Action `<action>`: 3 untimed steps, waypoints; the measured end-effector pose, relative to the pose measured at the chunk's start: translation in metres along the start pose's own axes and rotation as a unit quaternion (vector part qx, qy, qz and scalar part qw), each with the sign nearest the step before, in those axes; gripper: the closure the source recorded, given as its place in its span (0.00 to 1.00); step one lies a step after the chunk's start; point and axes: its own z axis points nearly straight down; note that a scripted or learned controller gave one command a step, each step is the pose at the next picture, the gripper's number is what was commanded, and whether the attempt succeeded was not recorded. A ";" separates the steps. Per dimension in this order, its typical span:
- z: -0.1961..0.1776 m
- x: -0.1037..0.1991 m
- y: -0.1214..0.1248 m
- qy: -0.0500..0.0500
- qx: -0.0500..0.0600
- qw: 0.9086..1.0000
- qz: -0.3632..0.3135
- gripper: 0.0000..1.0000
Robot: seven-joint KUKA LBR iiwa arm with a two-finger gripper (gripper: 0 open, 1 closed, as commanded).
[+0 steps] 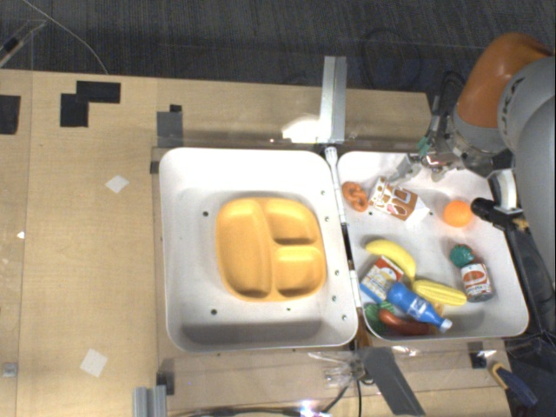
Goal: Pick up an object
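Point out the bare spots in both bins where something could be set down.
Left bin: a bare white margin rings the yellow divided tray, widest left of and below it. Right bin: bare floor lies between the orange ball, the banana and the small bottle. Its lower-left corner, around the blue bottle, is crowded.

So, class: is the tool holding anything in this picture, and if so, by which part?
It cannot be told. The tool sits at the right bin's far edge, near the small carton, but its tip is too small and blurred to judge.
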 end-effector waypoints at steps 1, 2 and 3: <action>0.030 0.000 -0.004 0.002 0.010 0.987 0.162 0.00; 0.029 0.035 -0.040 0.005 0.009 0.995 -0.101 0.00; 0.030 0.049 0.005 0.004 0.010 0.999 0.033 0.00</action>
